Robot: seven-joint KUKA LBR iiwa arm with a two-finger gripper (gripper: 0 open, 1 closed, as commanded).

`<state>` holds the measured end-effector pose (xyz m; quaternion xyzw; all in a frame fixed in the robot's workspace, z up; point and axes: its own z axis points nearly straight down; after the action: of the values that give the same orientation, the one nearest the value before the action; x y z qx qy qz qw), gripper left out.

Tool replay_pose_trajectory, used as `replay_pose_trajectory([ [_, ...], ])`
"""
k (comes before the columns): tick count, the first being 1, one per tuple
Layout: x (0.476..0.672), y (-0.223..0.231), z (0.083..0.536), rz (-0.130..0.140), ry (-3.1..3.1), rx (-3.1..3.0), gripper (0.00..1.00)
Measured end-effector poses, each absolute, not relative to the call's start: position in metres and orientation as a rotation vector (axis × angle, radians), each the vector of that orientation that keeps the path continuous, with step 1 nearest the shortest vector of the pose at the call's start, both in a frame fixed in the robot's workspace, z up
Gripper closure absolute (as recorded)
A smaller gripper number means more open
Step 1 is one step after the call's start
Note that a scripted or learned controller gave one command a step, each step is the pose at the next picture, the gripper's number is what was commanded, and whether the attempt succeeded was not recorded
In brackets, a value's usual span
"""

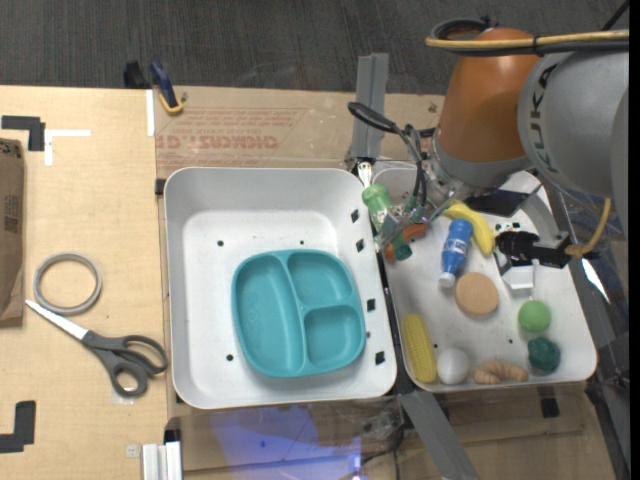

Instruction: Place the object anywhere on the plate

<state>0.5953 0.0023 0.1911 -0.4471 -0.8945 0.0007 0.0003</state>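
Two white bins sit side by side on your desk [80, 168]. Left bin [200, 208] holds the teal plate [298, 313], three compartments, lying flat near the bin's middle, nothing on it. Right bin [575, 353] holds the loose items: a blue bottle [456, 248] tilted, a yellow banana [474, 226] just beside its top, a tan round disc [477, 294] below the bottle, a corn cob [418, 348] along the bin's left wall, a white ball [453, 365] beside the corn, a tan peanut-shaped piece [499, 372], a light green ball [535, 316] and a dark green lump [544, 353] near the right wall.

Your arm [520, 88] comes in from the right, orange band over the back of the right bin. The gripper [405, 218] hangs over the divide between the bins, at the right bin's far left corner. You cannot tell whether its fingers are spread or pressed together; cables and small parts clutter that spot. A green object [377, 200] and a small red-and-teal piece [398, 243] sit right at the gripper; whether either is held, you cannot tell.

On the desk to the left: a tape roll [67, 283] and scissors [110, 348] just below it, both well apart from the bins.
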Motion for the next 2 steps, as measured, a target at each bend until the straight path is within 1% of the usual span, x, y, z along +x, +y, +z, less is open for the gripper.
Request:
replay_pose_trajectory([
  [1, 0.5605, 0.0914, 0.1914, 0.002, -2.914, -1.173, 1.0],
  [2, 0.5606, 0.0909, 0.1915, 0.002, -2.913, -1.175, 0.0],
])
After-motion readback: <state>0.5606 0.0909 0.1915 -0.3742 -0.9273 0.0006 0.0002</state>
